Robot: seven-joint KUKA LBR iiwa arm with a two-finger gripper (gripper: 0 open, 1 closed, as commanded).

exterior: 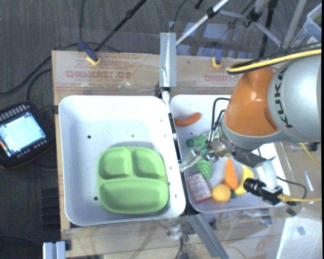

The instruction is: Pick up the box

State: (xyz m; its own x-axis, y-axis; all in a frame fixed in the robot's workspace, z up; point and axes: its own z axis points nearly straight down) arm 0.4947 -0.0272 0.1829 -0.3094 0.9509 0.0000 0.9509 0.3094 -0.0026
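Pincer [208,154]: we find it low in the right bin [179,108], above the green grapes [205,169]; whether its fingers are apart we cannot tell. Box [198,187]: small, pinkish, flat near the bin's front wall, just beside an orange fruit [222,193] and a carrot [230,174]. Sausage [188,118]: near the far wall. Left bin [75,144]: green divided tray [133,180].

Two bins sit side by side on the surface: the left bin [75,117] holds a divided tray [133,180] toward its near side. In the right bin [179,108], a sausage [187,118] lies at the far end, while the box [198,187] rests near the front edge, with grapes [205,168] just behind it and a round fruit [222,193] beside it on the right. A carrot [230,174] lies just behind the fruit, and the arm [270,101] overhangs that bin's right part.
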